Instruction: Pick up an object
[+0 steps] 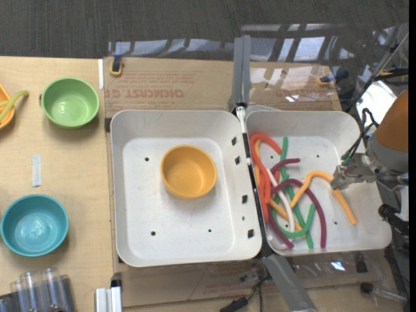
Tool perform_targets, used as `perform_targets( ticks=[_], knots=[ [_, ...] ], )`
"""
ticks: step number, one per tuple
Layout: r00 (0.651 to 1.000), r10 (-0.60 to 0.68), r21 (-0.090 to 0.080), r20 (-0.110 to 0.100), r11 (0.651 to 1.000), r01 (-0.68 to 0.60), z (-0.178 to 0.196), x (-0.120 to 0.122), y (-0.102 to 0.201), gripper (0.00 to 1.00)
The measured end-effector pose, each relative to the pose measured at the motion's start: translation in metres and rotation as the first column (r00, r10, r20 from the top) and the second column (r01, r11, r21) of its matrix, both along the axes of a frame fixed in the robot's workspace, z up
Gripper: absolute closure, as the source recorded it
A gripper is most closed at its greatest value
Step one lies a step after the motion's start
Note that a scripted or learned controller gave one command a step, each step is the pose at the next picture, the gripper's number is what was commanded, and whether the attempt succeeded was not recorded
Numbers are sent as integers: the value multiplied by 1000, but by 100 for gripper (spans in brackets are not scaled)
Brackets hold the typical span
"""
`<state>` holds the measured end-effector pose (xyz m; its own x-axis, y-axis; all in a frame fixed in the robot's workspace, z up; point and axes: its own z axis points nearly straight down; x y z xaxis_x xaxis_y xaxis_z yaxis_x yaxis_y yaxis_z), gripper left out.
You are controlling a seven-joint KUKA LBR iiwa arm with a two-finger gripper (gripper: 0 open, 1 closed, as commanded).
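A tangle of bendy sticks lies in the right bin [364, 239]: a red one [263, 168], green ones [311, 213], maroon ones [286, 166] and an orange one [318, 174] that bends down towards the bin's right side. My gripper [338, 179] hangs low over the right part of that bin, right at the bend of the orange stick; the wrist hides whether it touches it. An orange bowl [188, 171] sits upright in the left bin [130, 194].
On the wooden bench to the left stand a green bowl [70, 103] and a teal bowl [34, 225]. Clear cups [39, 291] stand at the bottom left. The arm's orange band [396, 129] is at the right edge. Cardboard lies under the bins.
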<state>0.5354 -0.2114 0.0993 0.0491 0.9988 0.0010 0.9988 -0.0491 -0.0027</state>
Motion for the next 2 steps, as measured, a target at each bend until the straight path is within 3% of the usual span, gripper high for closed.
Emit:
perform_targets(
  ticks=[1, 2],
  knots=[
    [1000, 2, 4, -1, 1000, -2, 0, 1, 2, 0],
    [1000, 3, 2, -1, 1000, -3, 9, 0, 1, 100]
  ],
)
